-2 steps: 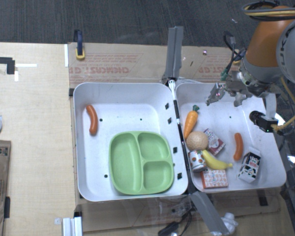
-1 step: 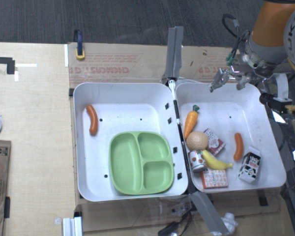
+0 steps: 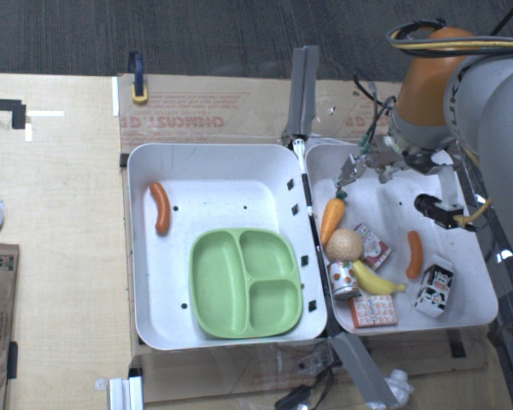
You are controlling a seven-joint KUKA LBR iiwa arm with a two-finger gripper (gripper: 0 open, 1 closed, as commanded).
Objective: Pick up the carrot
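The orange carrot (image 3: 331, 218) with a green stub lies in the right bin (image 3: 474, 314), against its left wall, pointing toward the front. My gripper (image 3: 365, 170) hangs at the back of that bin, just behind and to the right of the carrot's green end. It stands open and has nothing between its fingers.
Around the carrot lie a brown round fruit (image 3: 344, 244), a banana (image 3: 376, 280), a can (image 3: 342, 280), a red box (image 3: 374, 312), a sausage (image 3: 414, 254) and a black-and-white carton (image 3: 433, 289). The left bin (image 3: 141, 254) holds a green divided plate (image 3: 246, 282) and another sausage (image 3: 161, 207).
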